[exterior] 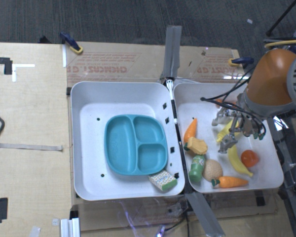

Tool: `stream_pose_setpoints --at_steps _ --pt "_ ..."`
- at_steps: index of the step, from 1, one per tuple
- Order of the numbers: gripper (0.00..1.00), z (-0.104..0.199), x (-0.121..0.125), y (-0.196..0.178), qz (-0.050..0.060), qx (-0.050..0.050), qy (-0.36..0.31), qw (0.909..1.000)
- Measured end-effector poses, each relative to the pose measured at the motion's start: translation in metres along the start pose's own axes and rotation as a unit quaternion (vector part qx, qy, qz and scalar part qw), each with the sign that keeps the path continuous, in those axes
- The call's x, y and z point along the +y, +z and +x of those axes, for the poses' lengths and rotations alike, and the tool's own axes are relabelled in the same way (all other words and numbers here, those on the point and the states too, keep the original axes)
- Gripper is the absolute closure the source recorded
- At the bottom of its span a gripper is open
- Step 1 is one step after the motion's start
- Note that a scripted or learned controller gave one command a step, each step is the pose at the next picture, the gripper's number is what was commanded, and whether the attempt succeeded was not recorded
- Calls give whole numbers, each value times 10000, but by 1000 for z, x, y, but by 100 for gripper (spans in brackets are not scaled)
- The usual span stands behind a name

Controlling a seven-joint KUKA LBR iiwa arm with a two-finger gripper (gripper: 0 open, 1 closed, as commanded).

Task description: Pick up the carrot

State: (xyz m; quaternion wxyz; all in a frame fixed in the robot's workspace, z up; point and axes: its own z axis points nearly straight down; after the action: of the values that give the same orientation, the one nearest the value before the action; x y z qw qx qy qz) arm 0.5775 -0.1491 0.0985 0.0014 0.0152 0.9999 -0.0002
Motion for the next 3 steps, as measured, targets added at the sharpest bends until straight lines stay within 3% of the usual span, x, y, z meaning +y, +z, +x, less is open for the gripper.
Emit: stream_pose_setpoints --at_steps 1,2,3 --pt "0 -11 46 6 2 -3 1096 9940" --pt "0 -35 56 5 3 -8 2617 9651" --pt "0 32 112 -94 -1 -5 884 9961"
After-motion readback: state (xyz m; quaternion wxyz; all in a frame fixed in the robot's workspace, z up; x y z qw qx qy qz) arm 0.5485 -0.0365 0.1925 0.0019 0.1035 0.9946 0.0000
